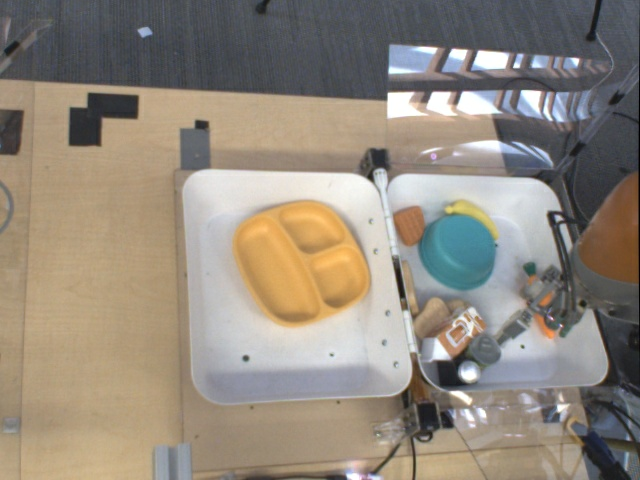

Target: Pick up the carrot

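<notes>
The carrot [548,324] shows as a small orange piece near the right wall of the right bin [590,368], and a small green bit [530,267] lies just above it. My gripper [548,303] reaches in from the right edge and sits right over the carrot, covering part of it. The arm's orange band [612,238] is above and to the right of it. Whether the carrot is in the gripper's hold is hidden from this angle.
The right bin also holds a teal bowl [459,250], a yellow banana [474,213] behind it, a brown block [408,225], a tan piece [433,316], a small printed box [458,332] and a grey utensil [488,347]. A yellow divided plate [300,261] lies in the left bin [215,358].
</notes>
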Available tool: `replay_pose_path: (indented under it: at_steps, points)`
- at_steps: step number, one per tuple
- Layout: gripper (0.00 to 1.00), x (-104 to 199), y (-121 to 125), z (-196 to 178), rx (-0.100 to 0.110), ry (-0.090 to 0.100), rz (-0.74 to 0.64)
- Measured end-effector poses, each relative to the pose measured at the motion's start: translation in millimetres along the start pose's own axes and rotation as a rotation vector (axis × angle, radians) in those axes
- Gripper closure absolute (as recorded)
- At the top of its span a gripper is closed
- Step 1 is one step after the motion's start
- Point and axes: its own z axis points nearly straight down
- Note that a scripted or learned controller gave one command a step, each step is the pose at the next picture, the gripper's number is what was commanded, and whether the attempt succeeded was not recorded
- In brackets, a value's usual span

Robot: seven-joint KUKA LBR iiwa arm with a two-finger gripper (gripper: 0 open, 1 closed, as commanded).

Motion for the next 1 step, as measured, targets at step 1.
replay_pose_path:
  at_steps: [1]
  points:
    - [1.00, -3.9, 3.3, -10.9, -0.005, -0.012, -0.003]
